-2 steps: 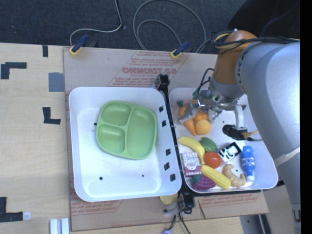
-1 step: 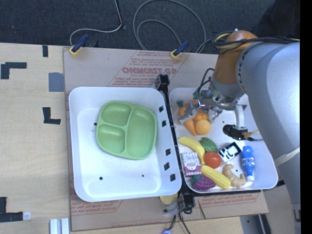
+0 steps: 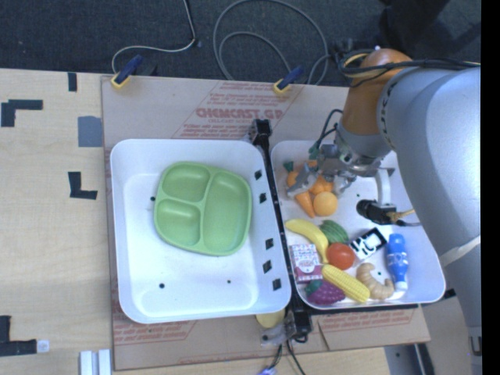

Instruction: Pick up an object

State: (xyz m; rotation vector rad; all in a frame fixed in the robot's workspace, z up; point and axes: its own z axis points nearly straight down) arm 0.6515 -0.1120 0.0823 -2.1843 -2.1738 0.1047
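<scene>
Orange toy fruit (image 3: 325, 202) in right bin (image 3: 426, 287), jaws above it, grip state unclear, green tray (image 3: 203, 208) left.

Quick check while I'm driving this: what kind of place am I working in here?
Probably a robotics lab bench, not a kitchen: two white bins clamped on a cardboard sheet, toy food piled in the right one, a green divided plate in the left, and loose cables behind.

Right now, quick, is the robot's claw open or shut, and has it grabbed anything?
Gripper: low in the right bin, over the orange toy pieces; whether it is open, shut or holding anything cannot be told.
</scene>
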